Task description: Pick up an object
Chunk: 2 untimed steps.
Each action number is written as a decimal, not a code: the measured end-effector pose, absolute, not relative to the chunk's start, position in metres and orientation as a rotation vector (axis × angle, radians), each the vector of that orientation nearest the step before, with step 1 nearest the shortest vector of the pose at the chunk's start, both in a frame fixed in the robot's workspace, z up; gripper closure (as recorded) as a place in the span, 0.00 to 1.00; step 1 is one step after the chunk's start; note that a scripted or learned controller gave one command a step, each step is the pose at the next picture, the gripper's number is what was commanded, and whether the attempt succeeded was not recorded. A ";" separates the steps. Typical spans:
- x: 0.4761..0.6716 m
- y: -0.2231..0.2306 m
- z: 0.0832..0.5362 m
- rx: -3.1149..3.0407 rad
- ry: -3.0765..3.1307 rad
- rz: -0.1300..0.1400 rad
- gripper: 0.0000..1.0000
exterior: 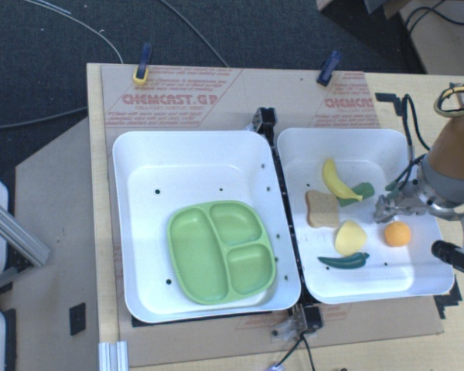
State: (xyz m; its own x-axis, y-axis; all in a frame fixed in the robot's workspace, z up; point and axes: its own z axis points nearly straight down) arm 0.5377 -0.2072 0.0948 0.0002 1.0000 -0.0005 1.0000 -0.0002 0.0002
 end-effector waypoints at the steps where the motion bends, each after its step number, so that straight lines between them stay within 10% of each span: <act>1: 0.538 -0.202 0.157 2.215 2.219 0.003 1.00; 2: 0.540 -0.202 0.210 2.214 2.218 0.004 1.00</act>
